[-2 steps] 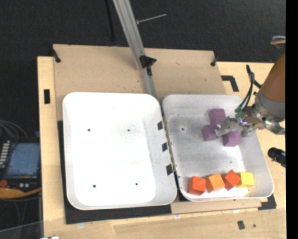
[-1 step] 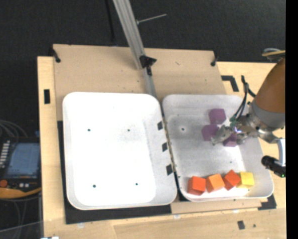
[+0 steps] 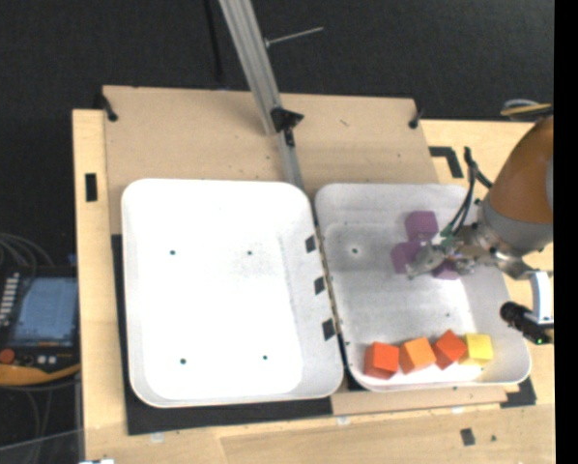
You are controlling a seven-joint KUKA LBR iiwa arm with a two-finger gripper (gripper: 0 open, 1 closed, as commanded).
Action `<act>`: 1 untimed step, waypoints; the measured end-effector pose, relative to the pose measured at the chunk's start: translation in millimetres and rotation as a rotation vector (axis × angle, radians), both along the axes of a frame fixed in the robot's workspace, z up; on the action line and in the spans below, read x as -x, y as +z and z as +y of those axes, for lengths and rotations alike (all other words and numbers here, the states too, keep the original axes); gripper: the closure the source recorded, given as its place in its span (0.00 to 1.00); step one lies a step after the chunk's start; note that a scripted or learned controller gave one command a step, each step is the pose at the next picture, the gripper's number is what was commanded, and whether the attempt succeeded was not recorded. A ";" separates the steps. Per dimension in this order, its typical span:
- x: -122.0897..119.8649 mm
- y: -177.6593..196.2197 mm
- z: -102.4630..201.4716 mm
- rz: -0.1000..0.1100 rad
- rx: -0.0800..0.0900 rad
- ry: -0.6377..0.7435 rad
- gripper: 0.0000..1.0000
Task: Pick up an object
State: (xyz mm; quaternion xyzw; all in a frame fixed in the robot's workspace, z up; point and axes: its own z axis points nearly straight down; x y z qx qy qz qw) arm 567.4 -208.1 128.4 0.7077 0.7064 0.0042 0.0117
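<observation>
While the arm [image 3: 523, 187] reaches in from the right edge of the frame, its gripper [image 3: 432, 257] sits low over the upper middle of the right bin [image 3: 366, 216], among a small group of purple blocks; one purple block [image 3: 421, 223] lies just above the gripper, a second [image 3: 406, 256] touches its left side, and a third [image 3: 448, 270] shows partly under the wrist on the right; whether the jaws are apart or together I cannot tell, since the fingers blur into the blocks, and no block is clearly seen between them; along the lower wall of the right bin a row of four blocks lies side by side, touching or nearly so: a red-orange block [image 3: 382, 359] at the left, an orange block [image 3: 417, 354] next, a red block [image 3: 449, 348] turned at an angle, and a yellow block [image 3: 479, 347] at the right end; this row is well apart from the gripper; the left bin [image 3: 212, 288] fills the centre left of the frame, beside the right bin and touching it along the middle; both bins rest on a tan bench [image 3: 270, 129]; a metal rail [image 3: 253, 56] slants down from the top centre to the gap between the bins; at the lower left edge a pendant [image 3: 38, 317] with a blue screen lies off the bench.
</observation>
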 end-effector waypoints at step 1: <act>0.0 9.6 -2.3 -0.003 0.003 -0.006 1.00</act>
